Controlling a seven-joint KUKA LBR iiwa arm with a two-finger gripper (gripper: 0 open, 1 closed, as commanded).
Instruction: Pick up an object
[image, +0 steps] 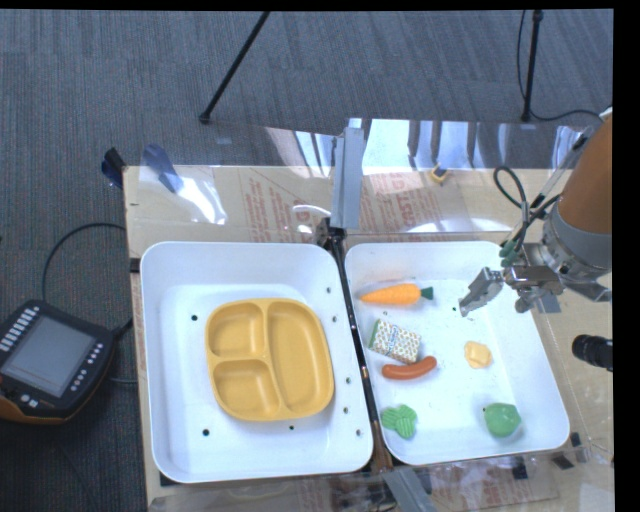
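Off to the far left, a grey handheld control pendant with an orange rim (45, 358) is lying on the dark carpet, its cable trailing toward the tabletop (240, 205). On that tabletop, the left shallow white plastic bin (165, 300) is holding a yellow plastic plate divided into three compartments (268, 358), sitting flat near the bin's middle.

Just beside it, the right shallow white plastic bin (520, 400) is carrying the small toy foods. Nearest the shared edge, an orange toy carrot with a green top (393, 294) is lying across the upper part. Below it, a small speckled rectangular block, pale with green flecks (396, 340), is resting tilted, and a red-orange toy sausage (409, 369) is lying just beside its lower right corner. Lower still, a green leafy toy vegetable (400, 421) is sitting near the front wall. Further right, a small yellow toy piece (478, 354) is lying by itself, and a rounded green toy vegetable (502, 419) is sitting near the front right corner.

The grey arm with its orange band (590, 205) is reaching in from the right, and its two-finger tool (505, 290) is hanging over the upper right part of this bin, above and apart from the yellow piece. I cannot tell how far its fingers are parted, and nothing is visibly caught between them.
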